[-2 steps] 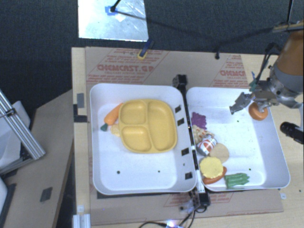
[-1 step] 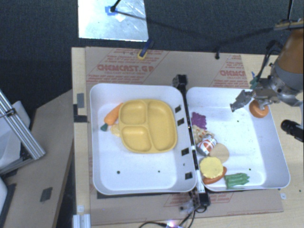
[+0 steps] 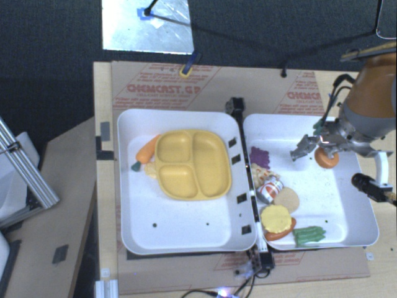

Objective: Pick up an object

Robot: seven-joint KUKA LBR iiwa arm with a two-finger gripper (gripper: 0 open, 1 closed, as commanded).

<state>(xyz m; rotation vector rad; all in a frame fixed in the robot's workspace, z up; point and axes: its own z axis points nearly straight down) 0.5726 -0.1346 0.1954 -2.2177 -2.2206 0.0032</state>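
Observation:
My gripper point(image 3: 304, 148) hangs over the upper middle of the right bin point(image 3: 347, 210), reaching in from the right under the grey and orange arm. An orange ball-like toy point(image 3: 327, 158) lies just to its right, below the wrist, and whether they touch is unclear. Along the right bin's left side lie purple grapes point(image 3: 260, 157), a small striped can point(image 3: 268, 189), a tan disc point(image 3: 287, 199), a yellow and orange burger-like toy point(image 3: 276, 219) and a green piece point(image 3: 309, 233). All of these sit apart from the gripper, to its lower left.
The left bin point(image 3: 186, 225) holds a yellow divided plate point(image 3: 189, 164) with a carrot point(image 3: 147, 149) and a small pale piece point(image 3: 151, 170) at its left edge. Black clips run along the ridge between the bins point(image 3: 247, 185). A black arm fitting point(image 3: 371, 188) overhangs the right bin's right side.

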